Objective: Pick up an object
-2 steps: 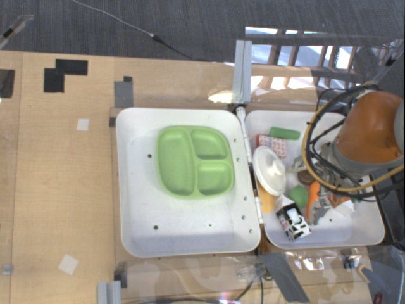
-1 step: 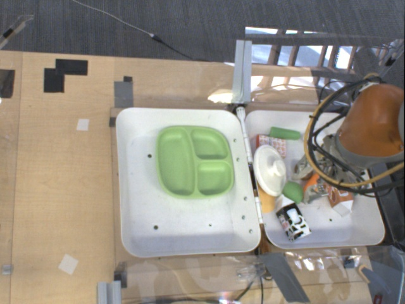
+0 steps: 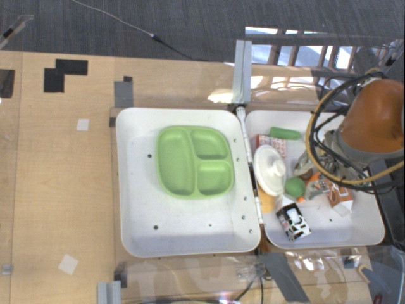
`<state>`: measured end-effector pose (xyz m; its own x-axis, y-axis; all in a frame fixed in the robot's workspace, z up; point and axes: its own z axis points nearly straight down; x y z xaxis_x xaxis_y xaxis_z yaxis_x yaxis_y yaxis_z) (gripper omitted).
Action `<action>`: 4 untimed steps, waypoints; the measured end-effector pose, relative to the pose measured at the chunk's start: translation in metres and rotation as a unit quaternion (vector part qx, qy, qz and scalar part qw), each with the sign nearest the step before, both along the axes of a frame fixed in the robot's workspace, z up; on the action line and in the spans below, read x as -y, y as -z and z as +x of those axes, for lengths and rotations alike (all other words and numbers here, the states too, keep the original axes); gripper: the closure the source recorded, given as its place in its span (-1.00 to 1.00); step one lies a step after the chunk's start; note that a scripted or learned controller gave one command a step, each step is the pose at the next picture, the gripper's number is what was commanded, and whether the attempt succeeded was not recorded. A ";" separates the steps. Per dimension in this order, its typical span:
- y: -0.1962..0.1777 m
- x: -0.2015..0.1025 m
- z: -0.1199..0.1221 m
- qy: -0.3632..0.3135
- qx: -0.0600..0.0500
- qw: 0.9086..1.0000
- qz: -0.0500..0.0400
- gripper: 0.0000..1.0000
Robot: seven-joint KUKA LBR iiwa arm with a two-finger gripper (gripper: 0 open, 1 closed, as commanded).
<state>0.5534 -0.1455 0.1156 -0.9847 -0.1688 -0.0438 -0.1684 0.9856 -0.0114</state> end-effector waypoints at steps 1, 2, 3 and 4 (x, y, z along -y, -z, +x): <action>-0.090 -0.031 0.027 -0.137 -0.016 0.991 -0.002 1.00; -0.120 0.005 0.089 -0.225 -0.016 0.974 -0.005 1.00; -0.120 0.005 0.089 -0.225 -0.017 0.974 -0.004 -1.00; -0.005 0.002 0.030 -0.210 -0.023 0.977 -0.001 -1.00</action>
